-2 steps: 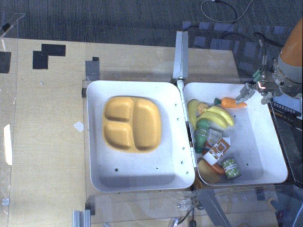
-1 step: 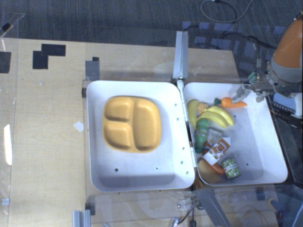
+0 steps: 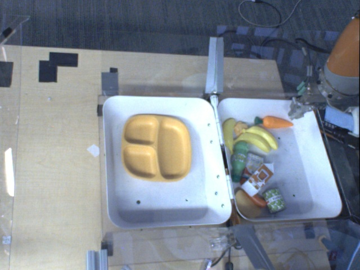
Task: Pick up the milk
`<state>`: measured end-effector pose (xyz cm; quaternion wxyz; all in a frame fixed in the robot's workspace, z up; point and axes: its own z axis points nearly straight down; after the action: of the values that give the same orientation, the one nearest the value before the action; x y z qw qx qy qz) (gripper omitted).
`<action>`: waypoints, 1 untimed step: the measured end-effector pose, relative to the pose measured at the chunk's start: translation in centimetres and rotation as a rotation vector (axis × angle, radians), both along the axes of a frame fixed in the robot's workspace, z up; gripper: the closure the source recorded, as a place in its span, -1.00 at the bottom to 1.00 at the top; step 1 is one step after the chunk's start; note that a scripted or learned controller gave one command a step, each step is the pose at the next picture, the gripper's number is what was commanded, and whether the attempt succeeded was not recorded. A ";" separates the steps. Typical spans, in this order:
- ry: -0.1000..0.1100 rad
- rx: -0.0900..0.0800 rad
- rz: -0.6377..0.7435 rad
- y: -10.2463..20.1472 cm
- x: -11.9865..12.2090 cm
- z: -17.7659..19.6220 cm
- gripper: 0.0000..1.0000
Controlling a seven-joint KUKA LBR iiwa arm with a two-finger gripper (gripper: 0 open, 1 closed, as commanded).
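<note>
The small orange-and-white milk carton (image 3: pixel 259 179) lies flat in the lower middle of the right-hand white bin (image 3: pixel 315 167), well below-left of the grey claw (image 3: pixel 298 107), whose grip I cannot make out.

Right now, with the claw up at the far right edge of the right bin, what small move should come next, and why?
Probably shift the claw toward the near left of the right bin. The milk carton lies there among bananas and a green bottle, well away from the claw, which hangs beside the carrot.
</note>
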<state>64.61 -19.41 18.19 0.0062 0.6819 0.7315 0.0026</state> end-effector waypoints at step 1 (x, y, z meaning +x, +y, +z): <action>0.006 0.001 0.332 6.0 -1.8 2.7 1.00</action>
<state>62.82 -13.45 20.89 0.0032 0.5517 0.8341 0.0016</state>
